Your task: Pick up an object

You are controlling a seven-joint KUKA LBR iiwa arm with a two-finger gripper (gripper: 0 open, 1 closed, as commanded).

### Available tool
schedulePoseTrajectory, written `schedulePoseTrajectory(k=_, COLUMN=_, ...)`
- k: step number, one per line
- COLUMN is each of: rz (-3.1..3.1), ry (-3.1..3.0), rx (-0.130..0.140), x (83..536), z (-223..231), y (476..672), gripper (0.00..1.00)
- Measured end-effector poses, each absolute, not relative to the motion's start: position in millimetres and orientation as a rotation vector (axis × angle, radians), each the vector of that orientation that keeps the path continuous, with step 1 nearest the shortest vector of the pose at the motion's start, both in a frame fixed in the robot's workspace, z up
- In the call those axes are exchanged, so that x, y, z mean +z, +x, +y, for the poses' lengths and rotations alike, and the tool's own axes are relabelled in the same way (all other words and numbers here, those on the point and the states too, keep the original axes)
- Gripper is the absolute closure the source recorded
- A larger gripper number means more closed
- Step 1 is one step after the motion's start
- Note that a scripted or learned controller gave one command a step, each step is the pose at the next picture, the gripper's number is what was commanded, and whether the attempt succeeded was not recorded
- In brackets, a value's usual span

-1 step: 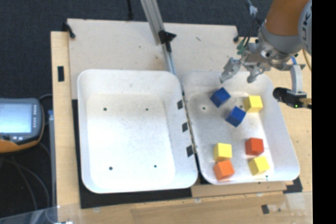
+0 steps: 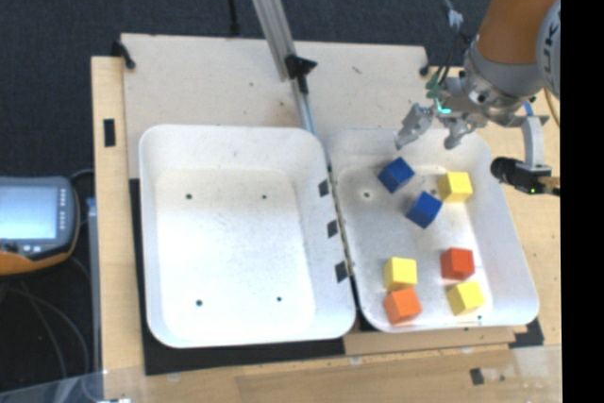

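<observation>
My gripper [image 2: 434, 129] hangs open over the far end of the right bin [image 2: 505, 231], its two grey fingers spread with nothing between them. Just below it a blue cube [image 2: 395, 174] lies near the bin's far left part. A second blue cube [image 2: 424, 209] sits a little nearer, with a yellow cube [image 2: 455, 186] to its right. Toward the near end lie a red cube [image 2: 457, 262], a yellow cube [image 2: 400, 272], an orange cube [image 2: 403, 305] and another yellow cube [image 2: 465, 297].
The left bin [image 2: 236, 231] stands beside the right one, sharing a middle wall. A slanted aluminium pole [image 2: 269, 14] rises from behind the bins. A grey device [image 2: 36, 214] sits off the bench at the left.
</observation>
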State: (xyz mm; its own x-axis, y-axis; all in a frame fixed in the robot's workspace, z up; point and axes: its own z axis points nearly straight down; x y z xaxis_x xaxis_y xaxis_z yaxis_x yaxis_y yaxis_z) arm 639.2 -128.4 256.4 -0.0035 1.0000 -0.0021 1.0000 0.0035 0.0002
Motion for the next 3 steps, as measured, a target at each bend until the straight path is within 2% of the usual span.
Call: schedulePoseTrajectory(k=3, rz=2.225, ry=2.216, rx=-0.002, x=256.4, z=-128.5, y=639.2, gripper=0.0)
